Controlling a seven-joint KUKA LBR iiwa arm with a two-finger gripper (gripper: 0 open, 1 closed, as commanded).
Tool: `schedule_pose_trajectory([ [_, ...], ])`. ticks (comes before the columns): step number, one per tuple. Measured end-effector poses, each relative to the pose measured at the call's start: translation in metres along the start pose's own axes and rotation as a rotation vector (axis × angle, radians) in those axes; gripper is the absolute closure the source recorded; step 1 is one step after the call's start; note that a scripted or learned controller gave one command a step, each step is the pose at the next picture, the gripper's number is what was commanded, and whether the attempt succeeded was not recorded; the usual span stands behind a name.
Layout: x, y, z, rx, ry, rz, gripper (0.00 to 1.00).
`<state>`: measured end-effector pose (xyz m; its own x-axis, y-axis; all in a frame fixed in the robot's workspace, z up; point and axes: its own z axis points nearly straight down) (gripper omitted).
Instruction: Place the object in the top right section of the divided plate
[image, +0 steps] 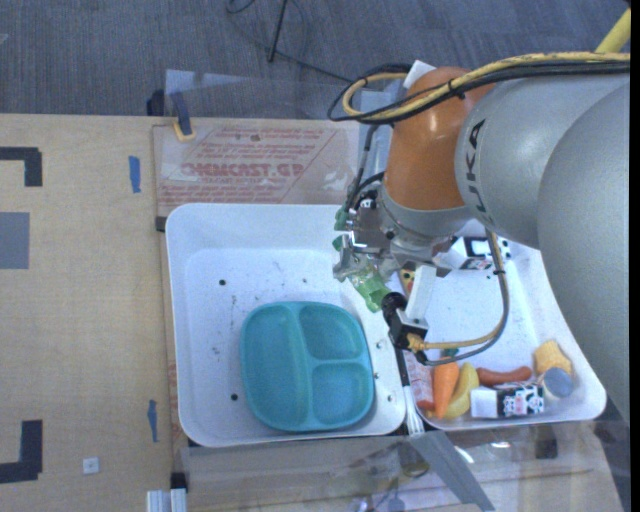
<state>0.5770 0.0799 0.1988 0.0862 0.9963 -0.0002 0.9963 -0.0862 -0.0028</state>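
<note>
Fingers (372, 290) look clamped on a small green thing (374, 295), held right over the seam between the two bins, just off the plate's (306, 366) top right corner. The teal plate sits in the left bin (200, 300). Right bin (575, 385) has a carrot (444, 384), banana (463, 392), sausage (505, 376) and a little milk carton (521, 401) piled along its near edge.

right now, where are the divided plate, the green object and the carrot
divided plate (300, 395), camera view, bare floor of its large left section
green object (373, 293), camera view, its visible middle below the tool
carrot (445, 381), camera view, mid-body
</note>
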Motion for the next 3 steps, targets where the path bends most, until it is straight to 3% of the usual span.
schedule_pose_trajectory([
  [1, -0.018, -0.08, 0.016, 0.001, 0.0, 0.128, 1.0],
  [2, -0.019, -0.068, 0.015, -0.002, 0.0, -0.102, 1.0],
  [3, -0.02, -0.097, 0.015, 0.002, 0.0, -0.298, 1.0],
])
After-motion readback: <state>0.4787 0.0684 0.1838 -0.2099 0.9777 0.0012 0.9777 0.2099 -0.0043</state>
